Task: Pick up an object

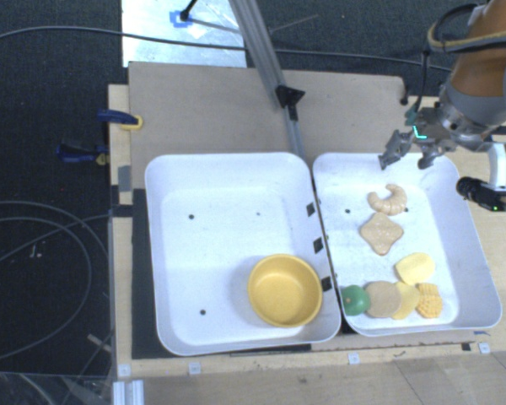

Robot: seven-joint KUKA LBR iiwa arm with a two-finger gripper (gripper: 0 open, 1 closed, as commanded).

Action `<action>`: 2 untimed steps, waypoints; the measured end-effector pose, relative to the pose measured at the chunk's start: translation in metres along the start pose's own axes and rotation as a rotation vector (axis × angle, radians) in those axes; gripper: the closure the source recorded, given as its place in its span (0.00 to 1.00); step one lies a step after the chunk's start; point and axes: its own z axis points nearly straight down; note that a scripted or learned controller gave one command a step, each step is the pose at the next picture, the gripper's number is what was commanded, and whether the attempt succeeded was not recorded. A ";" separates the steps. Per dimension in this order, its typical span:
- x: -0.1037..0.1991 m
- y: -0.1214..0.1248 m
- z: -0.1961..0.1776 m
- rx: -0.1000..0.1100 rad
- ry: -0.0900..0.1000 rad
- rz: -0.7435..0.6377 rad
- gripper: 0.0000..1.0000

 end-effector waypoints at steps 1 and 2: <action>0.000 0.000 -0.001 -0.001 0.000 0.000 0.00; 0.006 0.001 0.043 0.002 0.000 -0.002 0.00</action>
